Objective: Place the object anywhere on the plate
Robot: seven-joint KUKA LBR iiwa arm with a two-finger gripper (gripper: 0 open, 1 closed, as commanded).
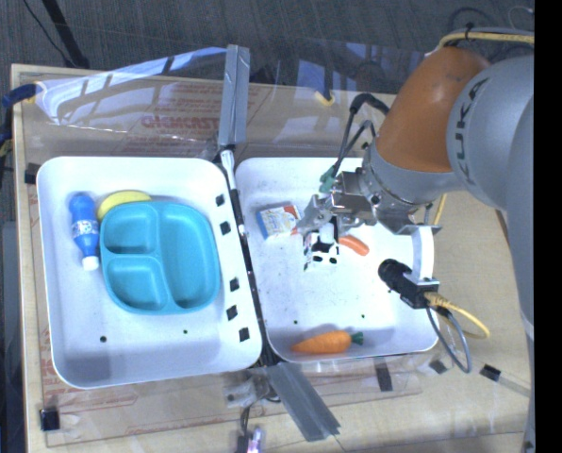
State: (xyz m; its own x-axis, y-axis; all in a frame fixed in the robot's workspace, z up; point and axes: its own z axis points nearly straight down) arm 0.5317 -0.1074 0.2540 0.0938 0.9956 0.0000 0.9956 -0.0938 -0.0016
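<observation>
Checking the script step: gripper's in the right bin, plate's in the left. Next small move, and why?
Probably lift straight up. The gripper sits low over a black-and-white toy in the right bin; whether it holds the toy is unclear, and the blue plate lies beyond the divider.

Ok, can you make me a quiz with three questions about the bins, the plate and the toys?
1. Where is the blue plate?
A. left bin
B. right bin
C. on the floor

2. What colour is the carrot?
A. purple
B. orange
C. white

3. How does the blue bottle sit?
A. standing on the plate
B. hanging from the gripper
C. lying beside the plate

Answers: 1 A, the plate rests in the left bin. 2 B, the carrot is orange with a green top. 3 C, the bottle lies flat on the bin floor, left of the plate.
</observation>
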